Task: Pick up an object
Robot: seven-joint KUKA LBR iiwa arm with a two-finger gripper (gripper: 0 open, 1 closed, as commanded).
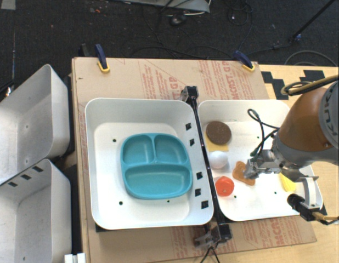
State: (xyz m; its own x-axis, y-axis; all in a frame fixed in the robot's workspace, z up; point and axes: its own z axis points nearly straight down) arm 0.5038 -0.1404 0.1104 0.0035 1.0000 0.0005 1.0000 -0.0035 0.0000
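Note:
In the right bin (252,210) lie a brown round disc (218,131) on a yellow piece, a white ball (218,159), an orange-red cup (225,186), an orange-brown block (241,171) and a yellow object (287,183) partly under the arm. My gripper (252,169) points down at the right side of the orange-brown block, touching or nearly touching it. The arm's orange wrist band (304,125) covers the bin's right part.
The left bin (103,207) holds a teal divided plate (156,165). A black divider with clips runs between the bins. Cables trail over the right bin's far side. Two spare white bins (27,130) stand off the bench at left.

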